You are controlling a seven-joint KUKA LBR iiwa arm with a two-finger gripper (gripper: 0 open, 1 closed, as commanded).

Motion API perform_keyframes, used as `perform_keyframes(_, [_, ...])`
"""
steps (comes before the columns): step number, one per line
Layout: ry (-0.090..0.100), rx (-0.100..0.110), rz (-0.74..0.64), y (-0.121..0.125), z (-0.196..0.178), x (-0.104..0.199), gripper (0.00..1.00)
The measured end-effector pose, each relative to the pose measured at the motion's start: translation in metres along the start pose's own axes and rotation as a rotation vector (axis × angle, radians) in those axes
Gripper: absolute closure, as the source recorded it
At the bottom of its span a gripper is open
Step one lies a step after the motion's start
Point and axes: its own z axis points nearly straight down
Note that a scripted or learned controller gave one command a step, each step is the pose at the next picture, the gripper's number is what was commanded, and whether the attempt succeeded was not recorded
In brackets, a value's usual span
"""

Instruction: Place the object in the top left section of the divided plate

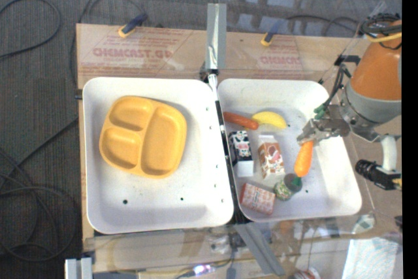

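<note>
In the right bin (339, 196), nearest the front, lie a pinkish packet (257, 198) and a green lump (285, 189). Just above them an orange carrot (302, 159) hangs at the tool (312, 135); whether the tool grips it I cannot tell. Farther left the yellow divided plate (143, 134) sits well apart, so a weak pinch could drop the carrot on the way across.

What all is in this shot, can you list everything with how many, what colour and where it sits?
divided plate: one, yellow, left bin
left bin: one, white
right bin: one, white
carrots: two, orange; one by the right bin's left wall, one at the gripper's tip
banana: one, yellow, right bin
cartons and packets: four, mixed colours, right bin's middle and front
small round item: one, greenish, below the second carrot
clamps: two, yellow-blue, bench's far edge
gripper: one, grey, over the right bin
</note>
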Motion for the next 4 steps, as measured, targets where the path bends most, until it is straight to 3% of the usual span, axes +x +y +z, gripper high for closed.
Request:
perform_keyframes(2, [0.001, 0.002, -0.286, -0.002, 0.026, 0.203, 1.0])
perform_keyframes(3, [-0.002, 0.0, -0.249, 0.0, 0.025, 0.084, 1.0])
perform_keyframes(4, [0.001, 0.001, -0.282, -0.045, 0.026, 0.146, 1.0])
